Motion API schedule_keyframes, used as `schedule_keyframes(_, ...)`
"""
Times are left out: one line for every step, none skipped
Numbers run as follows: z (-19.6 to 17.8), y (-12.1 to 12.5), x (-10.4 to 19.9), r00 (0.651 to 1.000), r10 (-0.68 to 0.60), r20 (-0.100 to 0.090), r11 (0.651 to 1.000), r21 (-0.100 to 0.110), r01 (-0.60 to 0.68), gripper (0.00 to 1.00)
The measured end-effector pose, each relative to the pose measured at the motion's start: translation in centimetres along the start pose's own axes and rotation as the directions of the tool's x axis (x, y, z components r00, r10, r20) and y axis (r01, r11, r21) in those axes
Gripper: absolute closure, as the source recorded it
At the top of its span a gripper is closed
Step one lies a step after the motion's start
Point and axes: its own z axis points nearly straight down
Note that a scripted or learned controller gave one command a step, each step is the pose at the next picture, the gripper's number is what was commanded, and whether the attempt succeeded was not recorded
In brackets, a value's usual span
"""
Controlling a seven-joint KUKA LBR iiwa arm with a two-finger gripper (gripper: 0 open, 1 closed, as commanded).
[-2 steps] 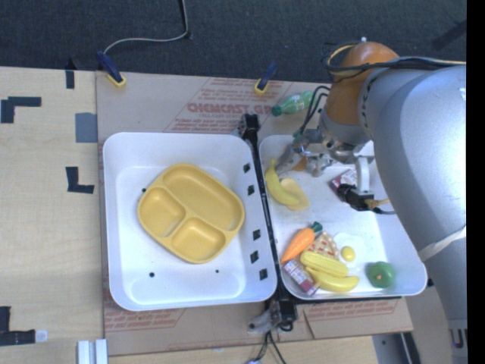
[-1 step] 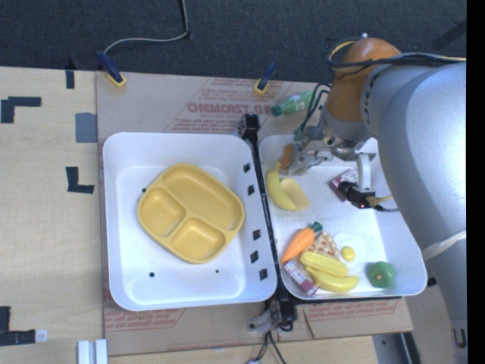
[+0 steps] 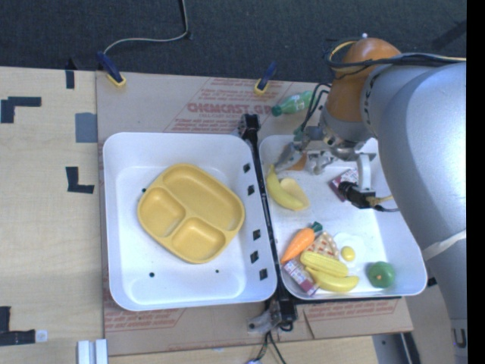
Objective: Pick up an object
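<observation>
The pincer (image 3: 303, 158) hangs low over the far end of the right bin (image 3: 394, 237), near the divider between the bins; whether it is apart or together cannot be told. Just beside it on the near side lies a yellow banana piece (image 3: 286, 192). Bare white floor lies in the middle of this bin. At its near end crowd a carrot (image 3: 298, 244), a waffle slice (image 3: 325, 245), a fried egg (image 3: 347, 252), a corn cob (image 3: 327, 273) and a green pepper (image 3: 380, 274). A green bottle (image 3: 292, 105) lies on the table beyond the far rim. The left bin (image 3: 121, 203) holds a yellow divided plate (image 3: 190, 212), with open floor around it. The grey arm (image 3: 424, 142) reaches in from the right, its orange band (image 3: 356, 82) above the wrist.
</observation>
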Motion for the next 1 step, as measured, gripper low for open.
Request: schedule_keyframes(-0.97, 0.00, -0.03, 1.000, -0.001, 0.002, 1.000, 0.001, 0.001, 1.00)
